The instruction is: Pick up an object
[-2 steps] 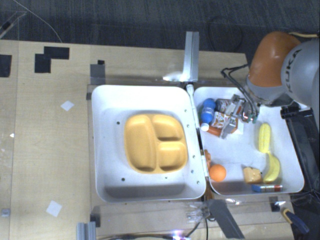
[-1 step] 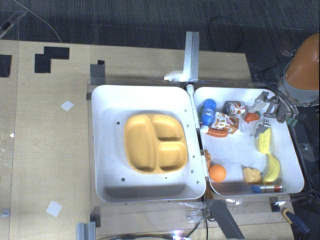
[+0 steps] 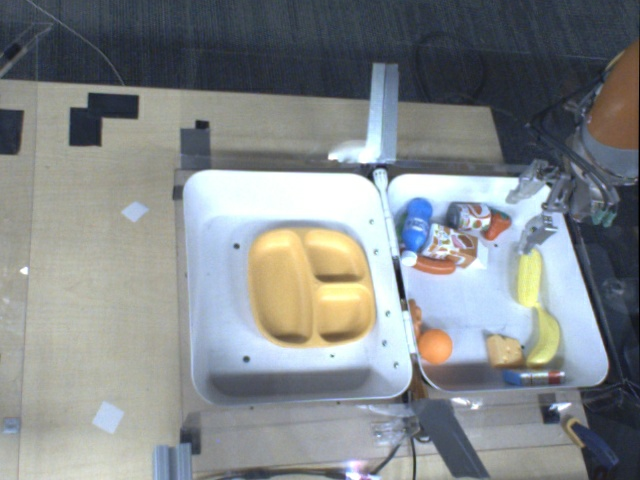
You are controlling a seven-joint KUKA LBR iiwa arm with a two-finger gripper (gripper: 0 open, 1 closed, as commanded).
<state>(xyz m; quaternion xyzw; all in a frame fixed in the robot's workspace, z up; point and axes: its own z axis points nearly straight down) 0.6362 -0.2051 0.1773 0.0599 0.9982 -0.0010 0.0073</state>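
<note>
White plastic makes up both shallow bins on the pale wooden surface (image 3: 90,298). The left bin (image 3: 215,218) holds a yellow divided tray (image 3: 308,286) with three compartments, lying flat near the bin's middle. The right bin (image 3: 580,298) holds the loose items.

Near its upper left corner a blue bottle (image 3: 416,220) lies beside a printed packet (image 3: 452,246) with red and white markings; a dark packet (image 3: 470,215) with an orange-red end sits just beyond it, touching or nearly touching the printed one. Along the right side two bananas lie end to end: one banana (image 3: 528,276) runs up and down just below the hand, and a second banana (image 3: 545,336) curves toward the near right corner. Near the front wall sit an orange (image 3: 434,346), a tan bread-like piece (image 3: 505,349) just beside the second banana, and a marker (image 3: 535,376) with red and blue parts lying along the wall.

The grey arm (image 3: 612,118), with its orange band, comes in from the right above the bin's far right corner. The hand (image 3: 537,208) hangs over that corner, its fingers spread apart with nothing between them; the lower fingertip sits close above the top end of the first banana, though whether it touches cannot be told.
</note>
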